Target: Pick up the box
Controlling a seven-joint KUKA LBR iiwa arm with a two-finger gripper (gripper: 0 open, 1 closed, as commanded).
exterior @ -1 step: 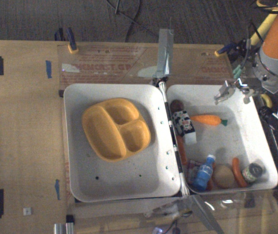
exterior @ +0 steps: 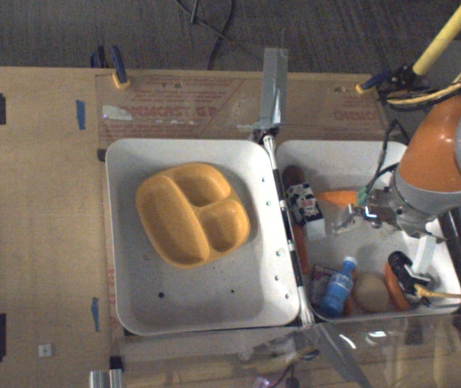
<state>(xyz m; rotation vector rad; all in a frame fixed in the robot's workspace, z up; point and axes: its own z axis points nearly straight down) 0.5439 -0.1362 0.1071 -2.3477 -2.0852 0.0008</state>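
The box is small, black and white with a red mark, and lies at the left side of the right bin, close to the wall between the bins. My gripper hangs over the middle of the right bin, a short way to the right of the box and apart from it. It stands open with nothing between its fingers. An orange carrot-like piece lies between the box and the gripper.
A brown and red long-handled tool lies beside the box. A blue bottle, a purple packet, a tan round thing and an orange-red thing crowd the front. A yellow divided plate lies in the left bin.
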